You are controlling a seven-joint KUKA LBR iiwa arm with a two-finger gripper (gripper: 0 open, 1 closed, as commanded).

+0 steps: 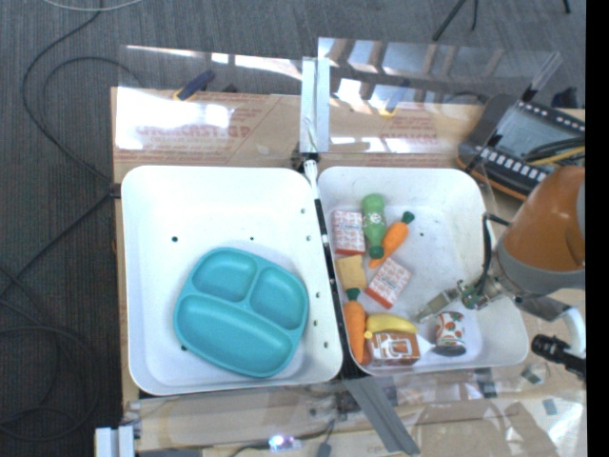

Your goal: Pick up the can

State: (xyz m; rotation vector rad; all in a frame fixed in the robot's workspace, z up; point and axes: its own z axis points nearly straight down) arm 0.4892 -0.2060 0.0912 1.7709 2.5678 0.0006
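Observation:
The can (450, 332) is small, with a red and white label. It stands in the right bin (476, 193) near the front right corner. My gripper (440, 303) hangs low over the bin just above and slightly left of the can, reaching in from the grey and orange arm (547, 231) on the right. Nothing shows in its grasp, and the can rests on the bin floor.
Left of the can lie a banana (390, 324), an orange box (393, 348), a carrot (355, 327), a red-white carton (388, 283) and a yellow block (351, 272). Farther back are a green bottle (373, 213), another carrot (393, 236) and a packet (347, 231). A teal divided plate (243, 310) sits in the left bin (162, 208).

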